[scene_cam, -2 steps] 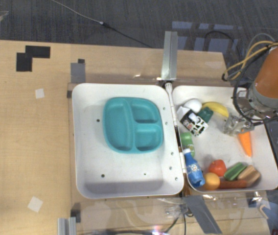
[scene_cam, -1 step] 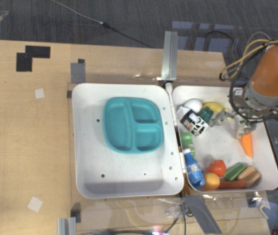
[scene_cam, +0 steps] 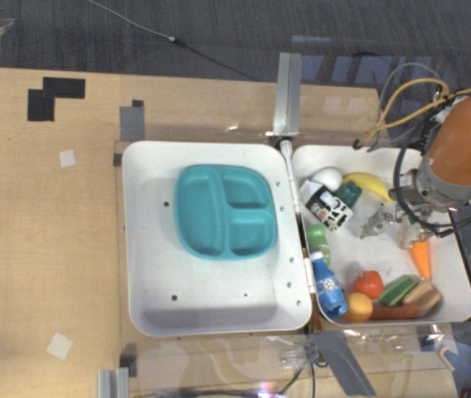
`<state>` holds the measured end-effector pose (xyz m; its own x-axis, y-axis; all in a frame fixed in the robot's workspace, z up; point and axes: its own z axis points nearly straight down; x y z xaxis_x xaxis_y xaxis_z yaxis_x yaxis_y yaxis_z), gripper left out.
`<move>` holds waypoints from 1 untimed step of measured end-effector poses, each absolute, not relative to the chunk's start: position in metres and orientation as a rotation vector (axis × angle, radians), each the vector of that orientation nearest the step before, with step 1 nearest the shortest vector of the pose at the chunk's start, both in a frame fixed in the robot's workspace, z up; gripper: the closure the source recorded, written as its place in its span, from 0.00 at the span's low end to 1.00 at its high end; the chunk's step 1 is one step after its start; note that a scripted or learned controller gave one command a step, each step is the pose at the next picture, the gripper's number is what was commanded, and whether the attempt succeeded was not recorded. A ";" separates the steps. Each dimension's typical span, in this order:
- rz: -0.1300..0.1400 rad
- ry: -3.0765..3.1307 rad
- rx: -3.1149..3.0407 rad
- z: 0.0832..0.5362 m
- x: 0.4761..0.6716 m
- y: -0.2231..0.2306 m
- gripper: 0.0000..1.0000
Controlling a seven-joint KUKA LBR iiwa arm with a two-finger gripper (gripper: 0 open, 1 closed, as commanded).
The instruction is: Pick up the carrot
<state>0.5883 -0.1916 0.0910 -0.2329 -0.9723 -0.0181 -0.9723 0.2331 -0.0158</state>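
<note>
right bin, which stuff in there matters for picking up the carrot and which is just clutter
Belongs to the job:
carrot
gripper

Just lying about:
banana
tomato
blue bottle
orange fruit
green vegetable
teal divided plate, in the left bin

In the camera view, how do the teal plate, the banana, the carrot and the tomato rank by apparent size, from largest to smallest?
1. Teal plate, by far the largest.
2. Banana.
3. Carrot and tomato: these look alike in area, the carrot longer and thinner, so I would not rank them.
</note>
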 end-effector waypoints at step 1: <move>-0.003 2.417 -1.979 0.092 0.503 -0.195 0.00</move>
